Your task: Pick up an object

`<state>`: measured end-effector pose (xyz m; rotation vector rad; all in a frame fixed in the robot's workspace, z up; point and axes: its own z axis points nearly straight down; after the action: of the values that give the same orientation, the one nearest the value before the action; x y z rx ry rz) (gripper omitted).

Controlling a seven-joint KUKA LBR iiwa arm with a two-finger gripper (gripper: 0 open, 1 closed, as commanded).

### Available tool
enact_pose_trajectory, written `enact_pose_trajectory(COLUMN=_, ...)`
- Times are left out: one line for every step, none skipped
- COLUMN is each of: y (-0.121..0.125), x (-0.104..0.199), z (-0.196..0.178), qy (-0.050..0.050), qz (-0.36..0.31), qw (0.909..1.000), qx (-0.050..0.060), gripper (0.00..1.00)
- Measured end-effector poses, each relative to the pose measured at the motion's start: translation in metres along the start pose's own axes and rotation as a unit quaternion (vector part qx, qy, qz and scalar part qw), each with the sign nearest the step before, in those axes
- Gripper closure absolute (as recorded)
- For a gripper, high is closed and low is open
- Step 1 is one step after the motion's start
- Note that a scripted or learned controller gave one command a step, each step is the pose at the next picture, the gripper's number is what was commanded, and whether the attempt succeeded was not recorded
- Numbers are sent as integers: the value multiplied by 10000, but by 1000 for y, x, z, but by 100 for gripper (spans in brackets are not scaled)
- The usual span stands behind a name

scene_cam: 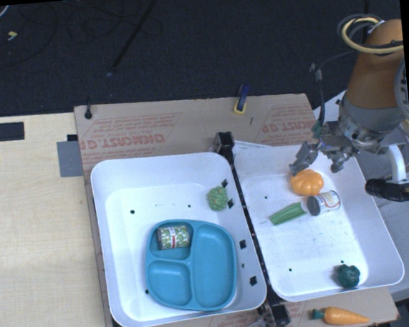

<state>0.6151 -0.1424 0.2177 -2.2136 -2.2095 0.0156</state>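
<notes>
Two fingers spread open, we see the gripper (321, 156) poised just above the orange (307, 182), holding nothing, green stick (287, 214) nearby.

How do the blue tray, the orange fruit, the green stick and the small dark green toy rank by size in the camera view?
1. Blue tray
2. Green stick
3. Orange fruit
4. Dark green toy
The fruit and the toy look close; that order is unsure.
</notes>
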Motion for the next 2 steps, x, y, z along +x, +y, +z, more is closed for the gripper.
enact_pose_trajectory(y=2, x=0, z=-8, qy=-10, qz=-10, qw=10000, qx=-67, gripper=0)
enact_pose_trajectory(y=9, x=-5, z=51, qy=-11, qz=-11, qw=10000, qx=-56, gripper=0)
